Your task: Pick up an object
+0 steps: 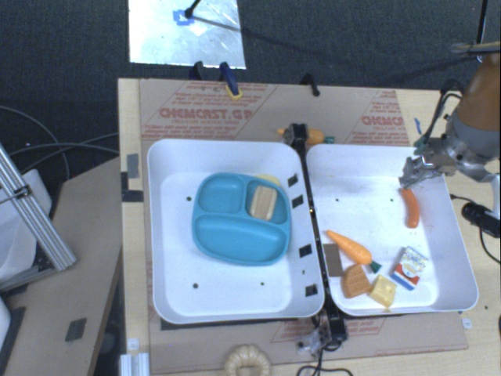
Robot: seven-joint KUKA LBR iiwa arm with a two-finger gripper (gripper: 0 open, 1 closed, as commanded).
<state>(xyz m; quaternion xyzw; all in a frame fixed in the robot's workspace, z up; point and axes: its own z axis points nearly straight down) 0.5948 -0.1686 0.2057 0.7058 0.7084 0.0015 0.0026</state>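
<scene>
Orange-red and sausage-shaped, a toy hot dog [410, 207] lies in the right bin [462, 288] near its far right side, just below the gripper [416, 171], which hovers above it. Whether anything is gripped cannot be told. Nearer the front lie a carrot [349, 247], toast [355, 280], a cheese cube [383, 291] and a small carton [409, 267]. The left bin [168, 288] holds a blue divided plate [235, 237].

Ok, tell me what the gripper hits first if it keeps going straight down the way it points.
Probably the orange-red sausage, lying just below the gripper in the right white bin; depth is unclear.
</scene>
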